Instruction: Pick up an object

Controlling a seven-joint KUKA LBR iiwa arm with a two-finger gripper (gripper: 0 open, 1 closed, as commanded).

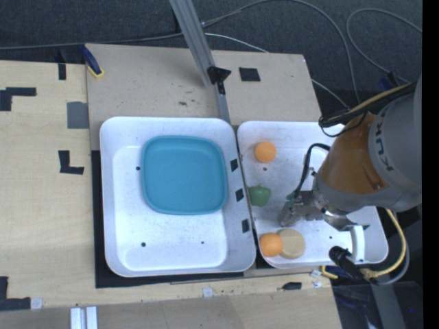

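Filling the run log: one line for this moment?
gripper low in right bin | nothing gripped | nearest: green object

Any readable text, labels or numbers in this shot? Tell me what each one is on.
"KU": white letters on the grey arm at the right edge of the view, running vertically; the rest of the word is cut off.
I see no readable text on the bins, the blue plate or the bench.

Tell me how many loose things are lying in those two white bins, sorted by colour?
Blue: 1, the square blue plastic plate in the left bin.
Orange: 2, the upper round orange ball and the lower round orange ball, both in the right bin.
Green: 1, the small green lump.
Beige: 1, the pale beige round piece, touching the lower ball.
Total: 5.
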